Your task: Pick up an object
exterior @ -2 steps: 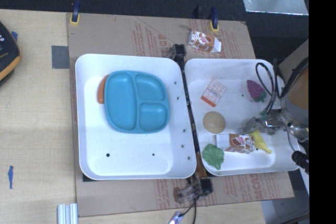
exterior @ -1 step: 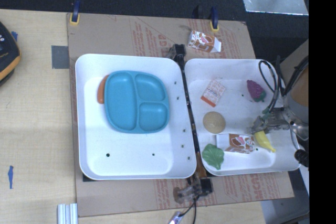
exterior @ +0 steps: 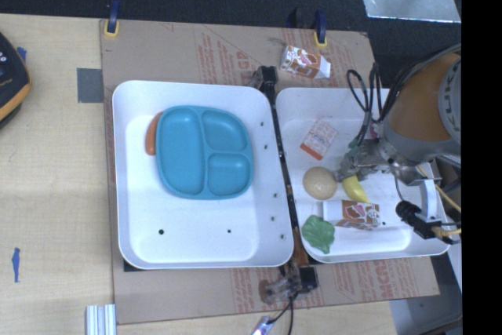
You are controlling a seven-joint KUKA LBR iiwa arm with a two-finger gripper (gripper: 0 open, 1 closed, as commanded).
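Two bins are sitting on the table, and the gripper [exterior: 354,166] is hanging low in the right bin [exterior: 392,245], just above a yellow piece [exterior: 354,188]; I cannot tell its opening. It should be centring squarely over that piece before closing. Nearby are lying one green toy [exterior: 318,233], one egg [exterior: 319,183], two packets [exterior: 351,213].

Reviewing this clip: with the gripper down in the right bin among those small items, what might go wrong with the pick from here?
The gripper sits low beside the yellow object and the beige ball, which lie close together, so it may nudge one aside or pinch both. The ball looks round and might roll away. The small carton just below crowds the spot further.
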